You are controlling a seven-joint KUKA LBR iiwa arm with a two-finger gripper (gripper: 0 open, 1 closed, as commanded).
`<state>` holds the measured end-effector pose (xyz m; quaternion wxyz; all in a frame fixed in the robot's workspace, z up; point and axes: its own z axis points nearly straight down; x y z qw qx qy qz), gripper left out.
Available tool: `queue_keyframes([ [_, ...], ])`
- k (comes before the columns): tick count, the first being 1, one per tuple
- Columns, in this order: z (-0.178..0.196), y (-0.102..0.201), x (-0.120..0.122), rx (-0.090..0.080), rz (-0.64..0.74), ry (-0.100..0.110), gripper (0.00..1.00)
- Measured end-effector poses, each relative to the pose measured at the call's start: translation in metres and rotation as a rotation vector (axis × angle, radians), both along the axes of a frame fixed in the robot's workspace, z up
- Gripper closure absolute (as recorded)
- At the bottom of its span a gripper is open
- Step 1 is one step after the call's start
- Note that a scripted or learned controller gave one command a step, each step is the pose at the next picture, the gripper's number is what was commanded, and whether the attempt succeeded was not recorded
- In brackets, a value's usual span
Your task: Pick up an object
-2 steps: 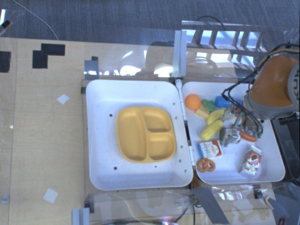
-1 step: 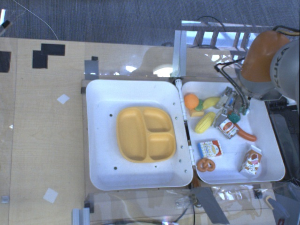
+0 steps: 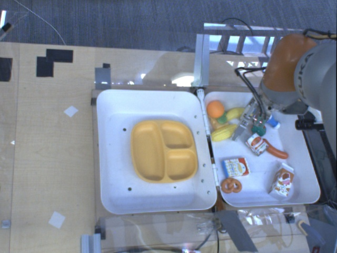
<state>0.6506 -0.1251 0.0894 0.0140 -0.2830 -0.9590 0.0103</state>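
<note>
White plastic bins sit side by side on the wooden bench. The left bin, in the middle of the frame, holds a yellow divided plate lying flat near its centre. The right bin holds the small items: an orange at its upper left, a yellow banana just below it, with another pale yellow piece and something green beside the orange — too small to name.

The grey arm with its orange band enters from the upper right, and the gripper hangs low in the right bin, just right of the banana. Whether it is clenched or released cannot be told from this slant; nothing is plainly seen in its grasp.

Just right of the gripper lie a small red-and-white packet and a red sausage. Lower in the bin sit a blue-and-white box, a pretzel just below it, and a small carton at the lower right — well apart from the gripper.
</note>
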Motion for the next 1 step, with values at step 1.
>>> queue_keyframes([
  [1, 0.0161, 0.0031, 0.0091, -0.003, 0.009, -0.041, 1.0],
])
